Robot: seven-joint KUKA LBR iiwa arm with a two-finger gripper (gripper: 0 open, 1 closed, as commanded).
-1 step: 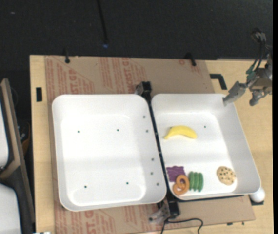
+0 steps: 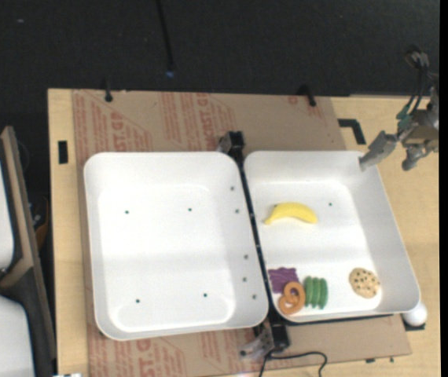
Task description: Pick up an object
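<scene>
- Gripper (image 2: 392,153) seen at upper right of frame, over the 1 o'clock corner of the right bin (image 2: 381,199); fingers spread apart, nothing between them
- One finger (image 2: 376,149) hung just at the bin's far rim, the other off toward 3 o'clock past the rim
- Yellow banana (image 2: 291,214) lay near the right bin's centre, slightly toward 11 o'clock, well apart from the gripper
- Along the bin's 6 o'clock edge, a row: purple piece (image 2: 284,277), orange ring (image 2: 292,298) overlapping it on the 5 o'clock side, green piece (image 2: 316,290) just beside the ring at 3 o'clock
- Round cookie (image 2: 363,282) sat at the bin's 5 o'clock corner, apart from the green piece
- Left bin (image 2: 114,210) sat flush beside the right one, both on a brown cardboard sheet (image 2: 169,120)
</scene>
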